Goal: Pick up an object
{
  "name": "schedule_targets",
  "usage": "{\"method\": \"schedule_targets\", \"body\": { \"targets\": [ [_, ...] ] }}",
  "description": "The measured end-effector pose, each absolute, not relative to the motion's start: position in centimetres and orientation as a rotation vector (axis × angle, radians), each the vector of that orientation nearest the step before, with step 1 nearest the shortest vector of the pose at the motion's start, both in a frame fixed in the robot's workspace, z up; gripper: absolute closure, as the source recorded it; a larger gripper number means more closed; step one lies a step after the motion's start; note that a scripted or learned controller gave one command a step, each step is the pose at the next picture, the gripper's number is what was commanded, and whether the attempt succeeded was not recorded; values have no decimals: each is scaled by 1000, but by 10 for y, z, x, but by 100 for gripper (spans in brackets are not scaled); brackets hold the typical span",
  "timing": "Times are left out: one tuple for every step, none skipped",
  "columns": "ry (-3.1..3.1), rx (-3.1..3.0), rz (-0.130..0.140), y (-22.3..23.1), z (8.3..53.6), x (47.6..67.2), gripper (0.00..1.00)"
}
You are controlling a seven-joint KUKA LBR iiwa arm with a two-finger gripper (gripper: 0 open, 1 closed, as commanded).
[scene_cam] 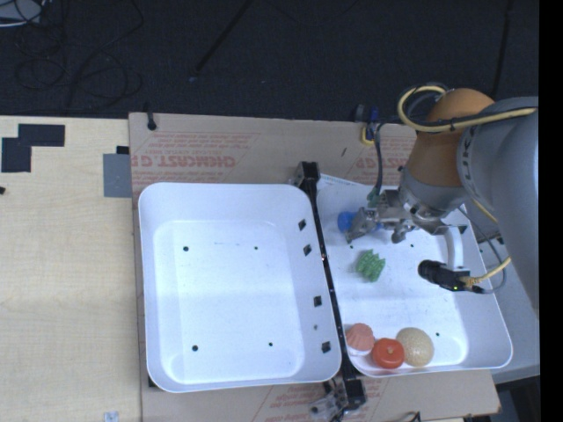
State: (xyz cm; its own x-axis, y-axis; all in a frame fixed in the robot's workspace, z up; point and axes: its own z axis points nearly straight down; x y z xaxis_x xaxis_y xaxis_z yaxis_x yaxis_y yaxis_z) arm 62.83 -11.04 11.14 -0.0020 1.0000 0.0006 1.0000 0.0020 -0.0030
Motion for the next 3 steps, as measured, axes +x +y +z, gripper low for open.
{"method": "schedule_targets", "body": {
  "targets": [
    [-2222,-2217,3,-110,111,628,0],
    [-2222,-2217,3,-110,111,628,0],
    [-2222,-2217,3,-110,111,628,0]
  ]
}}
